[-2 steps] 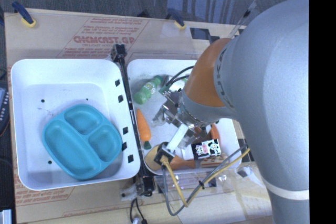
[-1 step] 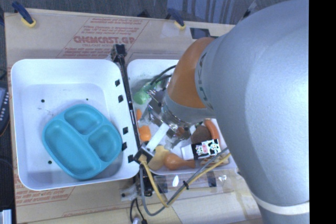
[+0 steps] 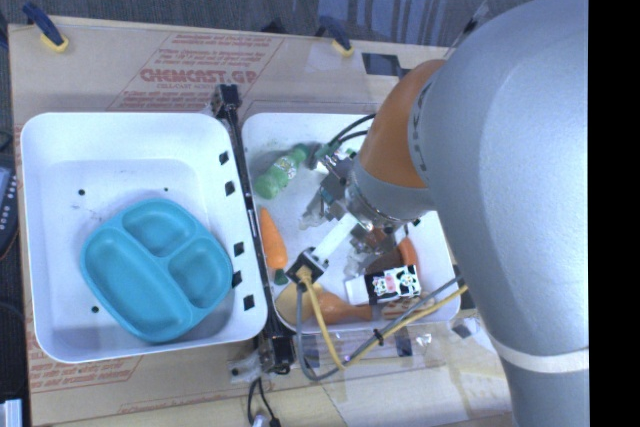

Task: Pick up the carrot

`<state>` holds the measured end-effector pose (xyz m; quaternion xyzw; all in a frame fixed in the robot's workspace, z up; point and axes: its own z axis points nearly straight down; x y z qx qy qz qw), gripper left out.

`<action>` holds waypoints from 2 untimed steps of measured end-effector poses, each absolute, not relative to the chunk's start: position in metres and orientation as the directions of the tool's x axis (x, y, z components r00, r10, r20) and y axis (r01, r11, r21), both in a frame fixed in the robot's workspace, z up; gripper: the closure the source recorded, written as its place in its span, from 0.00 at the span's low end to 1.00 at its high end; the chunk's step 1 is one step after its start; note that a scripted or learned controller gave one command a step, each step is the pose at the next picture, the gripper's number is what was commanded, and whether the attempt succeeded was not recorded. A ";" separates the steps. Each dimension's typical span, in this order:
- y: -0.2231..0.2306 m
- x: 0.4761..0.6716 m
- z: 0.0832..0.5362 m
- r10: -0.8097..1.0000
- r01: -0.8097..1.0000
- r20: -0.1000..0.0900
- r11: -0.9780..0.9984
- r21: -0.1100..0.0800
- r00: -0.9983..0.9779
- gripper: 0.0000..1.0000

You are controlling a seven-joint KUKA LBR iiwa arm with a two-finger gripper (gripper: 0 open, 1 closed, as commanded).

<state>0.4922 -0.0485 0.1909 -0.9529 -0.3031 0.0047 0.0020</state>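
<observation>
Carrot [image 3: 272, 237] against right bin's [image 3: 262, 130] left wall, seemingly untouched.

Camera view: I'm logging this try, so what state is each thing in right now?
Carrot: lying flat in the right bin, along its left wall, not held.
Green bottle: lying on its side.
Blue plate: resting in the left bin, nothing on it.
Cow-print carton: lying down near the front.
Pincer: low over the right bin, grip unclear.
</observation>
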 end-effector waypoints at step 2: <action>-0.052 0.475 0.191 0.539 0.539 -0.008 -0.842 -0.005 0.842 0.00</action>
